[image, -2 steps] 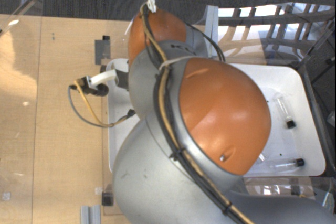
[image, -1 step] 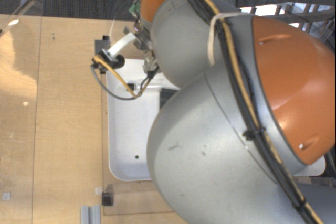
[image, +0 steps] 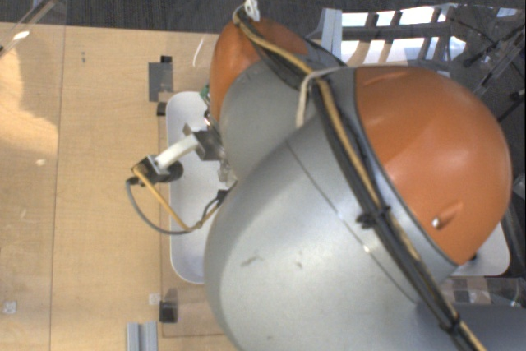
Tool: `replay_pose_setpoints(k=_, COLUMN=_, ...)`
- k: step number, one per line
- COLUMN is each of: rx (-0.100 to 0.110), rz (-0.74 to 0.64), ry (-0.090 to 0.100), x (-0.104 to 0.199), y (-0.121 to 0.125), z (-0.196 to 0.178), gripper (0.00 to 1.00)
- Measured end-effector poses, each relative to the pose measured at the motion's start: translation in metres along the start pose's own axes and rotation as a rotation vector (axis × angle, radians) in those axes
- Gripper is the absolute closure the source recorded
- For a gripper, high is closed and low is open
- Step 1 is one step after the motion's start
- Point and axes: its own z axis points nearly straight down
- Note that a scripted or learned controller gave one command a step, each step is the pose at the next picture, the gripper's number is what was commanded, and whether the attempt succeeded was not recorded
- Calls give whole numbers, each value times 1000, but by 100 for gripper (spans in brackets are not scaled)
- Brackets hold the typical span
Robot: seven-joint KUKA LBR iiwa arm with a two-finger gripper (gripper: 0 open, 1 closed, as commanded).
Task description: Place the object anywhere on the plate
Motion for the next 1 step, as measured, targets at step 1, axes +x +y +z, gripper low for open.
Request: replay_pose_setpoints(k=1, rx=2, rz=25, ry=17, x=-79, y=-11, z=57, gripper=100)
